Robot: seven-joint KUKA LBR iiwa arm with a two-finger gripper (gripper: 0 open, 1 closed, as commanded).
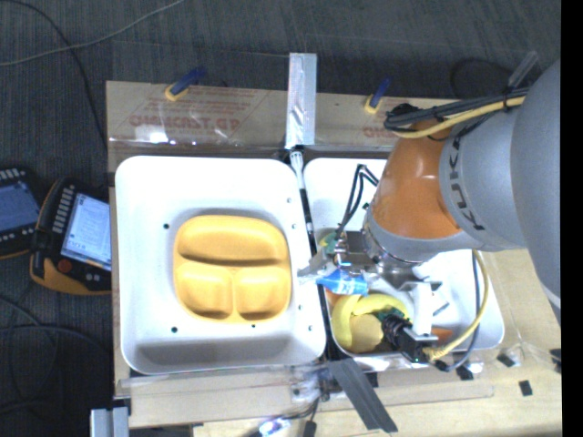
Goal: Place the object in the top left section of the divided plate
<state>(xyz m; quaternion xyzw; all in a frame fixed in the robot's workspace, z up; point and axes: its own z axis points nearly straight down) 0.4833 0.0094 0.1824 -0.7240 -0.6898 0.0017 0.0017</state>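
A yellow divided plate lies in the middle of the left bin, with one long section along its far side and two smaller ones nearer me. My gripper is low over the left part of the right bin, close to the wall between the bins. A small blue and white object sits right at the gripper's tip, partly covered by it. Just below it lies a yellow banana-like toy.
The arm's orange band and grey body cover most of the right bin. A small orange piece shows near that bin's front right. A handheld pendant lies on the floor left of the bench.
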